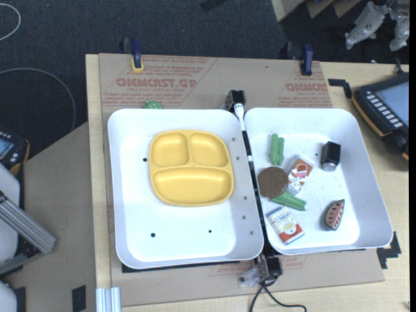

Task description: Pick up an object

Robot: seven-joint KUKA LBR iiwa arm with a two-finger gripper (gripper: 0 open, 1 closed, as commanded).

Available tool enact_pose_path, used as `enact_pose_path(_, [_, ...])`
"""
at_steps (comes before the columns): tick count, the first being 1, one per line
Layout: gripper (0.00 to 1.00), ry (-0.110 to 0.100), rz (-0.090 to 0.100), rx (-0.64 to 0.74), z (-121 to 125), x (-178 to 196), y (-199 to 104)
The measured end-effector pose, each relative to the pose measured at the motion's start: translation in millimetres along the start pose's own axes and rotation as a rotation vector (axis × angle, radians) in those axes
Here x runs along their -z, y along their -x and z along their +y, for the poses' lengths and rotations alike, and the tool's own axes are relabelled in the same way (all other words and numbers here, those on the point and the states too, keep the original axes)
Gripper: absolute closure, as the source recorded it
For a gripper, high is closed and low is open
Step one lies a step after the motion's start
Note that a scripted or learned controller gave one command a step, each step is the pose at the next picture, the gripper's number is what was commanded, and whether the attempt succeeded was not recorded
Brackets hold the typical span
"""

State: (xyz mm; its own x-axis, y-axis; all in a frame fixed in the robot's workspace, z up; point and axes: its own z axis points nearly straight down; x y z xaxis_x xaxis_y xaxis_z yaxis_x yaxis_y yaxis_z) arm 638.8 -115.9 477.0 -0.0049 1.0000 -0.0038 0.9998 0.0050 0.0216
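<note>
The right bin (364,239) holds several small objects: a green pod (277,149), a brown disc (273,181), a small red-and-white carton (299,172), a black block (330,155), a second green piece (288,201), a watermelon-slice toy (334,214) and a red-and-white packet (285,225). In the left bin (130,194) lies a yellow divided plate (192,168). My gripper (367,25) hangs at the top right, beyond the bench's far edge and well away from both bins, with nothing seen in it.
Both bins rest on a cardboard sheet (195,77) held by two blue clamps (136,51) (307,60). A black and orange pendant (389,112) lies right of the right bin. A small green object (153,104) sits behind the left bin.
</note>
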Motion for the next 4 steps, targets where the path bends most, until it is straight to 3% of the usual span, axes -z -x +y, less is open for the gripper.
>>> enact_pose_path(1, [1.00,-0.015,0.000,-0.003,0.1,0.1,1.5])
enact_pose_path(2, [1.00,-0.011,-0.003,-0.012,-43.4,64.7,64.8])
enact_pose_path(3, [1.00,-0.021,0.001,-0.010,-67.3,60.1,111.1])
enact_pose_path(4, [1.00,-0.029,0.007,-0.009,-147.7,-8.5,107.5])
